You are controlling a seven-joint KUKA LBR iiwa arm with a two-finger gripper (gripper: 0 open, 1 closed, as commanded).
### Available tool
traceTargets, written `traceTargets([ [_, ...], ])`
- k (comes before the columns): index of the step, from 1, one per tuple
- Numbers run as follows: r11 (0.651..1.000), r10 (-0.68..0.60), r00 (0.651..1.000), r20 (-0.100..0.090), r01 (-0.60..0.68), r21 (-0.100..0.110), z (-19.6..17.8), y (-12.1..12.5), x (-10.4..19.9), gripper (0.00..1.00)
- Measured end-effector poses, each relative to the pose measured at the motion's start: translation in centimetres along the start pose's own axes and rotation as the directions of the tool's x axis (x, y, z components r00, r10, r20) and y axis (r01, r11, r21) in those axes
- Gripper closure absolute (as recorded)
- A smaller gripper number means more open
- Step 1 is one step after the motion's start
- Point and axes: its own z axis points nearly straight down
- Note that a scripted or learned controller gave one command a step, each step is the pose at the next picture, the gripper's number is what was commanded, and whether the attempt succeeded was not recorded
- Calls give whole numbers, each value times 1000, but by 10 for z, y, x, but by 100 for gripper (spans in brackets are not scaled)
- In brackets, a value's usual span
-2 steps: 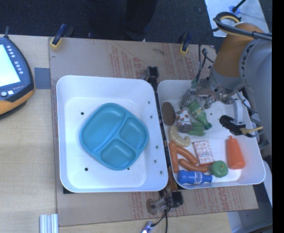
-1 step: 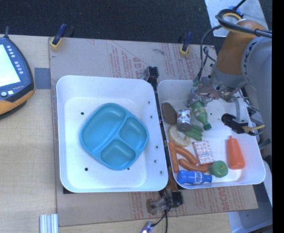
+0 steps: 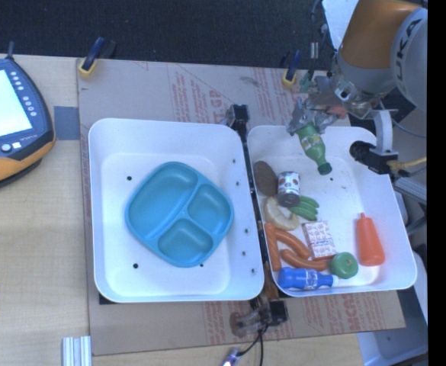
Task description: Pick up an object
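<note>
Seeing our gripper (image 3: 308, 122) clamped on the glossy green plastic bottle (image 3: 314, 148), hanging tilted over the right bin's (image 3: 400, 227) far end; divided blue plate (image 3: 179, 213) left.

There is one camera, fixed high over the bench (image 3: 40, 265) and looking down at a slant toward the far side. It stands back enough to take in both white bins whole: the left bin (image 3: 108, 204) and the right bin (image 3: 394, 204) sit mid-frame, side by side. Bare bench shows left and near, a dark floor strip (image 3: 169, 10) lies far, and the arm (image 3: 379, 29) enters at far right.
</note>
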Motion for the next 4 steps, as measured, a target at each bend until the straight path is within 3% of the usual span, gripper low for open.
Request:
traceTargets([
  [4, 1000, 3, 1000, 1, -3, 3, -5, -1, 1, 100],
])
